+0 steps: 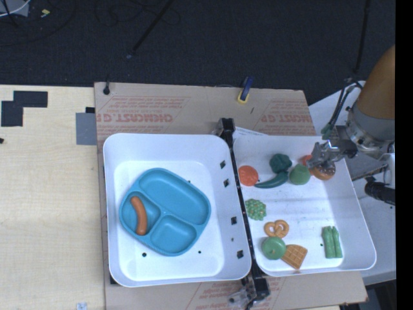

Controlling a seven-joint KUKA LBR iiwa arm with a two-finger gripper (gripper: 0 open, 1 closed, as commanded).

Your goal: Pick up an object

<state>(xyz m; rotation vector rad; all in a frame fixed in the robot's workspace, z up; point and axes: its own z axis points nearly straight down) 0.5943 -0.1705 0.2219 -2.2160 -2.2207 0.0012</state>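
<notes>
Gripper first: mine sits low over the far right part of the right-hand bin, reaching in from the right edge of the view with the grey wrist and orange band behind it. Its metal tip is right above a small orange-brown piece near the bin's back wall. I cannot tell from this slant whether anything is caught between the tips or how wide they stand.

Just left of that piece lies a round green ball, and beside it a dark green pepper-like shape with a long green pod curving out below it. Further left, near the divider between the bins, rests an orange-red round fruit. Below that is a bumpy light green cluster, then a pretzel, a green apple touching a waffle-patterned wedge, and well to the right a bundle of green stalks.

My left-hand bin holds a blue divided plate, with an orange sausage lying in its left compartment.
</notes>
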